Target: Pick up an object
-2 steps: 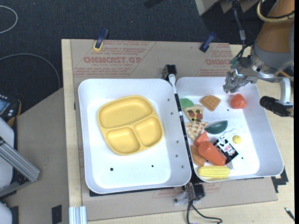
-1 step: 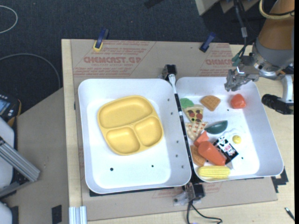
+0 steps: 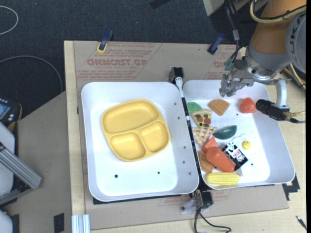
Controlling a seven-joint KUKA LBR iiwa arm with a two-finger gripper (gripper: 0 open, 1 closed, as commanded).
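Observation:
My gripper [image 3: 227,91] hangs over the back of the right bin [image 3: 272,171], above and just left of a tan waffle piece [image 3: 219,106]. Nothing shows between its fingers. In that bin lie a red tomato-like piece [image 3: 248,105], a green leaf piece [image 3: 194,108], two pizza slices [image 3: 202,125], a dark teal piece [image 3: 225,131], an orange-red carrot shape [image 3: 218,158], a black-and-white item [image 3: 236,154], a small yellow ball [image 3: 246,144] and a corn cob [image 3: 223,179] at the front.
The left bin [image 3: 97,178] holds a yellow divided plate [image 3: 135,129]. A black clamp [image 3: 176,74] sits at the back between the bins. A black cylinder on a bracket [image 3: 272,109] juts over the right bin's right side. Blue clips [image 3: 103,41] hold the board's rear edge.

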